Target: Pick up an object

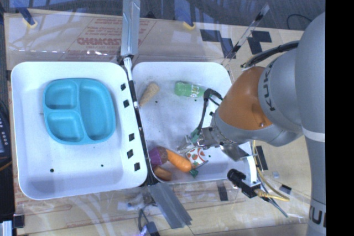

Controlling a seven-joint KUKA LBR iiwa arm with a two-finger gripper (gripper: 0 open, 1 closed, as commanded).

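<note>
The right bin (166, 119) holds several small items. An orange carrot (178, 161) lies near its front wall, beside a purple vegetable (157, 155) and a brown piece (162, 173). A small red, white and green carton (197, 156) lies just right of the carrot. A tan bread-like piece (147, 93) and a green packet (187, 89) lie toward the back. My gripper (194, 142) is low over the carton, at its upper edge, with the orange wrist band behind it. The wrist hides the bin's right part.
The left bin (33, 163) holds a blue divided plate (79, 110). A black-marked divider wall (134, 130) separates the two bins. The bare middle of the right bin's floor lies between the back items and the front cluster.
</note>
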